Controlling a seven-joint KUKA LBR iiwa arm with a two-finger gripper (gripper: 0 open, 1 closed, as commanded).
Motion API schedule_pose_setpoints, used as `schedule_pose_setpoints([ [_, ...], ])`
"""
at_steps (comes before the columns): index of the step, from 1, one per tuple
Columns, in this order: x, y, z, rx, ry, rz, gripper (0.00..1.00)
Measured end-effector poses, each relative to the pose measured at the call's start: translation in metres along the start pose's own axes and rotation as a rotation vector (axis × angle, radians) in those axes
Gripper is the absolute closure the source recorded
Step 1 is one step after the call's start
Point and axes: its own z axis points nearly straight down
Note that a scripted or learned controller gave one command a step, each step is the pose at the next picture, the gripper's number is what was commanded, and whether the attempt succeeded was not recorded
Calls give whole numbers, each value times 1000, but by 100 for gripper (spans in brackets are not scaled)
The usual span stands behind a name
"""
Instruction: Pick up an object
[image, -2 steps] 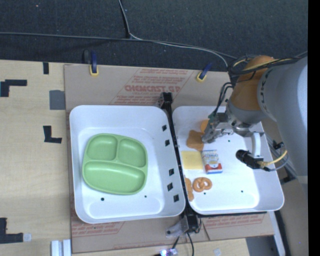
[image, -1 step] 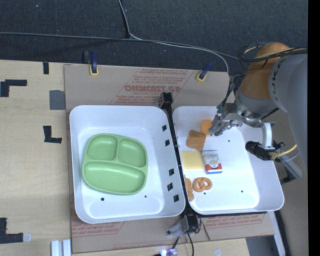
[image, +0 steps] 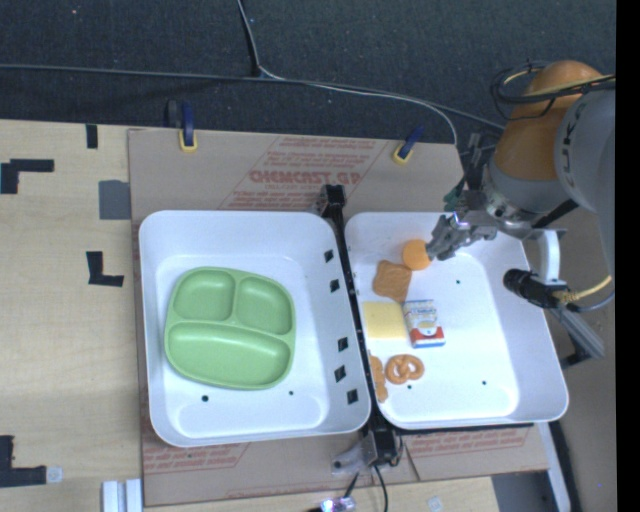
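**Orange piece at the gripper's tip, far end of the right bin**

The orange piece (image: 416, 254), small and rounded, lies on the floor of the right bin (image: 500, 340) near its far edge, roughly midway along that edge. It is too compact to show a clear long axis or a pointing end. The gripper (image: 441, 244) comes down at a slant from the right, and its dark tip sits just beside the piece's right side, touching it or nearly so; whether the pincer is wide or narrow cannot be told, since the tip is a blurred dark mass.

Just beside the orange piece, toward the bin's left wall, lies a brown toast-like slice (image: 392, 280), tilted with one corner toward the near edge. Next toward the near edge sits a pale yellow square (image: 383, 320), and touching its right side a small red-and-white carton (image: 424, 324), its long axis running from far edge to near edge. A pretzel (image: 404, 369) lies nearer the near edge, and an orange-brown bit (image: 377, 378) hugs the left wall, partly hidden by the divider between the bins.

The left bin (image: 180, 240) holds a green divided tray (image: 230, 328) with three compartments, set toward its left side.

The arm (image: 545, 130) is cut off by the right edge of the view.
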Motion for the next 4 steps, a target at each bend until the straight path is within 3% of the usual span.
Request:
schedule_pose_setpoints([
  [1,1,1,-22,2,0,1,100],
  [3,115,-30,-16,7,1,-3,100],
  [4,167,-47,-31,6,2,-4,100],
])
